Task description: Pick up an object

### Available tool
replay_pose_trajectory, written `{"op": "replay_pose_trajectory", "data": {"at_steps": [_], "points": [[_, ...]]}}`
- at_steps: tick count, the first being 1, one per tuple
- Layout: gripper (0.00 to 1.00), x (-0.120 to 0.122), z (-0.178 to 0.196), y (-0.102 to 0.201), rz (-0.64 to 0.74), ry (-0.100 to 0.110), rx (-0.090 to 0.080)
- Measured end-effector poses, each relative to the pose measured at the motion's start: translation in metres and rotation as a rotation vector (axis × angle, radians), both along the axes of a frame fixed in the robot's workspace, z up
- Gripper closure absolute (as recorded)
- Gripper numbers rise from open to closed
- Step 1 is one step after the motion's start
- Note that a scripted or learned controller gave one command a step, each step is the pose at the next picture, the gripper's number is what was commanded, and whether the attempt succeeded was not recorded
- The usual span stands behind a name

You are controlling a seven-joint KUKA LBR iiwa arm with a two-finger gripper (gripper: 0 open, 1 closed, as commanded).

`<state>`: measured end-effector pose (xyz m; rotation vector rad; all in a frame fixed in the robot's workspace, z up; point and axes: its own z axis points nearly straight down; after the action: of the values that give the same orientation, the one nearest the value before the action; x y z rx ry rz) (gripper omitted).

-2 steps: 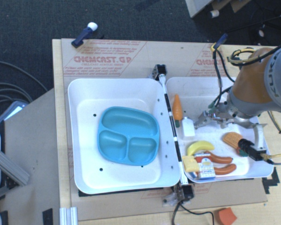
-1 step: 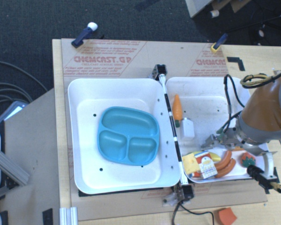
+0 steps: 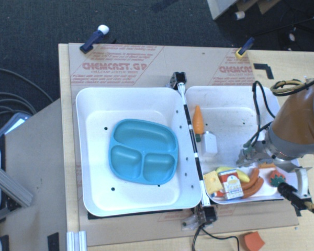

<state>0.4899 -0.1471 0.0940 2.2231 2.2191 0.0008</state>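
at the near edge of the right bin (image 3: 220, 95) lies a cluster: a yellow cheese wedge (image 3: 213, 182), a red and white carton (image 3: 232, 186), a banana (image 3: 241, 175), a sausage (image 3: 254, 184) and a strawberry (image 3: 277, 179). the gripper (image 3: 251, 158) hangs just beyond them over the bin's right side; how it is set cannot be told. farther left, a white cup (image 3: 209, 143) and a carrot (image 3: 198, 120) sit by the divider. the left bin (image 3: 94, 109) holds a blue divided plate (image 3: 143, 151).
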Motion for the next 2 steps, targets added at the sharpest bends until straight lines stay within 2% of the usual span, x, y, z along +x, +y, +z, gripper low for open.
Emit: {"op": "replay_pose_trajectory", "data": {"at_steps": [1, 2], "points": [[1.00, 0.0362, 0.0890, 0.0311, 0.003, 0.000, 0.000], [0.00, 0.0359, 0.0888, 0.0309, 0.002, 0.001, 0.000]]}}
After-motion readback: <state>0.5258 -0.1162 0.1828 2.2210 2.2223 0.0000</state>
